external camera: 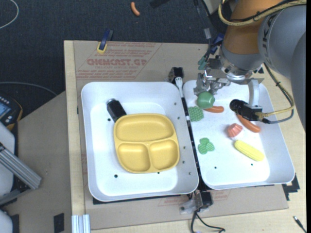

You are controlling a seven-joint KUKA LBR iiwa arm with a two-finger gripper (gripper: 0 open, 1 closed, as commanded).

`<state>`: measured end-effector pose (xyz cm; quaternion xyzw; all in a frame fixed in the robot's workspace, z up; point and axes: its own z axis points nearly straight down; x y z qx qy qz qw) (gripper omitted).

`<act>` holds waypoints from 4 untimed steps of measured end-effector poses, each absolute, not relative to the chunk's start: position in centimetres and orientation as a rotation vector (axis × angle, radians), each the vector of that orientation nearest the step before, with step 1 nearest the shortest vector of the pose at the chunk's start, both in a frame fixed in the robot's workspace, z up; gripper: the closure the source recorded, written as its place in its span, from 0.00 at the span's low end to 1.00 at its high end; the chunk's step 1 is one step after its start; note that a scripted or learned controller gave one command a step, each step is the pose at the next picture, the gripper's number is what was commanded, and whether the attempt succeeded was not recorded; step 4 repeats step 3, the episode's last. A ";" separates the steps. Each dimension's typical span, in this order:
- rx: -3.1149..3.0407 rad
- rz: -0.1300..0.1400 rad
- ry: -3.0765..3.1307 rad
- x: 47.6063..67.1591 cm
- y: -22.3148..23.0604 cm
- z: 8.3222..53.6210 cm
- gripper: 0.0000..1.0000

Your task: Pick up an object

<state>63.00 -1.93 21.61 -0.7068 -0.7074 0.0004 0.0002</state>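
Gripper (208, 87) sits right on the round green toy (205, 100), fingers maybe apart, I cannot tell, so it should squeeze gently before lifting

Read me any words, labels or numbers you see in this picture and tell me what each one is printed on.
"CHEMCAST GP": large red letters on the brown board behind the left bin; the last letters are my best reading.
Smaller red lines above and below that word: too small and blurred to read.
The yellow tray, the toy food in the right bin and the arm show no legible text.
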 end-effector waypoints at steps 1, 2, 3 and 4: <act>-2.219 0.002 -2.221 61.6 -1.0 22.8 1.00; -2.218 0.004 -2.221 62.0 -0.9 21.9 1.00; -2.222 0.000 -2.221 62.7 -1.6 21.5 1.00; -2.222 0.000 -2.221 62.7 -1.6 21.5 1.00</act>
